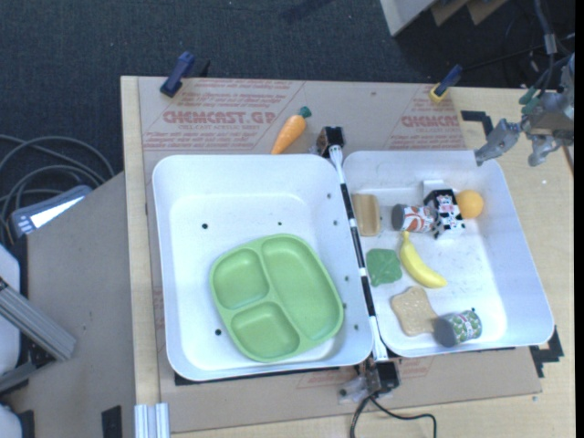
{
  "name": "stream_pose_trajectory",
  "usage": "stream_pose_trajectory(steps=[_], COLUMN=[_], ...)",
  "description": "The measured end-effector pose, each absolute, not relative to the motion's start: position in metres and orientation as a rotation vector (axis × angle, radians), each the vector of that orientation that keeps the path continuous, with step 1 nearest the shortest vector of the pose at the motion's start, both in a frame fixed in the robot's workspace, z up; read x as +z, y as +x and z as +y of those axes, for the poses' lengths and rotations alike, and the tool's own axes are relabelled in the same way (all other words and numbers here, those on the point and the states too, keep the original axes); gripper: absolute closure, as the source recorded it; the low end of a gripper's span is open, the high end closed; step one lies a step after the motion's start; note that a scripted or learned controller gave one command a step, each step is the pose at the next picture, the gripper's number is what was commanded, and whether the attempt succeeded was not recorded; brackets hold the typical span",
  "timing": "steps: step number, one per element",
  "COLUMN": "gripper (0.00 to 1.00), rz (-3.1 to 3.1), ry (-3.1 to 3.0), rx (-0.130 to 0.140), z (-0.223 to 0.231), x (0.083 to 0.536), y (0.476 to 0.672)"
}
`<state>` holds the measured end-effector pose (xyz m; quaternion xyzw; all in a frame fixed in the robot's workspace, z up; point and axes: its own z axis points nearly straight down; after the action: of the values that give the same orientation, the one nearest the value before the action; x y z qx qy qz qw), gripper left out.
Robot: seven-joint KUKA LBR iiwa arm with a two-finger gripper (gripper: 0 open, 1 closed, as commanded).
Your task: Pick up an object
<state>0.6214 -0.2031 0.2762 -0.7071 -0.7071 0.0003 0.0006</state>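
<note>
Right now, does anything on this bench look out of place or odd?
One thing does: a toy carrot lies on the brown board behind the left bin, outside both bins. The other small items sit in the right bin. The green divided plate lies flat in the left bin.

The right bin holds a loose cluster of objects. A banana lies slantwise at centre, a green leaf just left of it. Toast touches a green-labelled can lying on its side. Further back lie a brown slab, a red can, a black-and-white toy and an orange.
</note>
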Motion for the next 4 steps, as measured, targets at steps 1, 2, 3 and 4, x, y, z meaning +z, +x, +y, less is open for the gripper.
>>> stream_pose_trajectory(steps=[1, 2, 3, 4], gripper=[0.0, 0.0, 0.0, 0.0], rz=[-2.221, -2.239, -2.241, -2.224], ry=[-2.218, -2.235, -2.243, -2.222], rx=[0.002, -0.015, -0.019, -0.002], z=[-0.123, -0.126, -0.131, -0.065], x=[0.149, 0.106, 0.099, 0.185], y=[0.652, 0.624, 0.569, 0.602])
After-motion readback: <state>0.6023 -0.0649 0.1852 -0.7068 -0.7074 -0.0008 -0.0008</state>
